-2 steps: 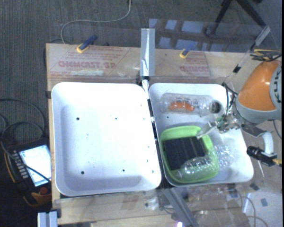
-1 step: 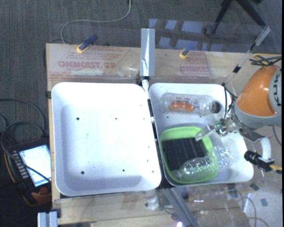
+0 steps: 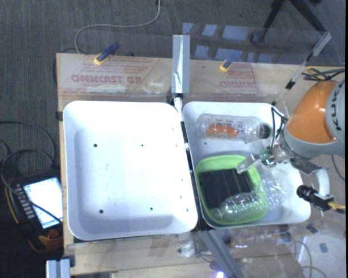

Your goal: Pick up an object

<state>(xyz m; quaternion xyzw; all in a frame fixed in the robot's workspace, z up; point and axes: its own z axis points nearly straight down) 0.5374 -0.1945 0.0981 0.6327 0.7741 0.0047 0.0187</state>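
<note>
Arm (image 3: 316, 123): reaches in from the right over the right bin's right edge, orange band uppermost.
Gripper (image 3: 252, 162): low in the right bin, at the green dish's upper right rim; its opening cannot be told, and nothing is seen held in it.
Right bin (image 3: 191, 117): holds all the objects.
Bottle (image 3: 232, 128): clear, lying on its side along the far wall, orange inside.
Green dish (image 3: 211, 164): at the near left, a black block (image 3: 223, 184) in it.
Second bottle (image 3: 243, 201): clear, crumpled, lying across the dish's near right part.
Left bin (image 3: 127, 167): white, beside the right one.
</note>
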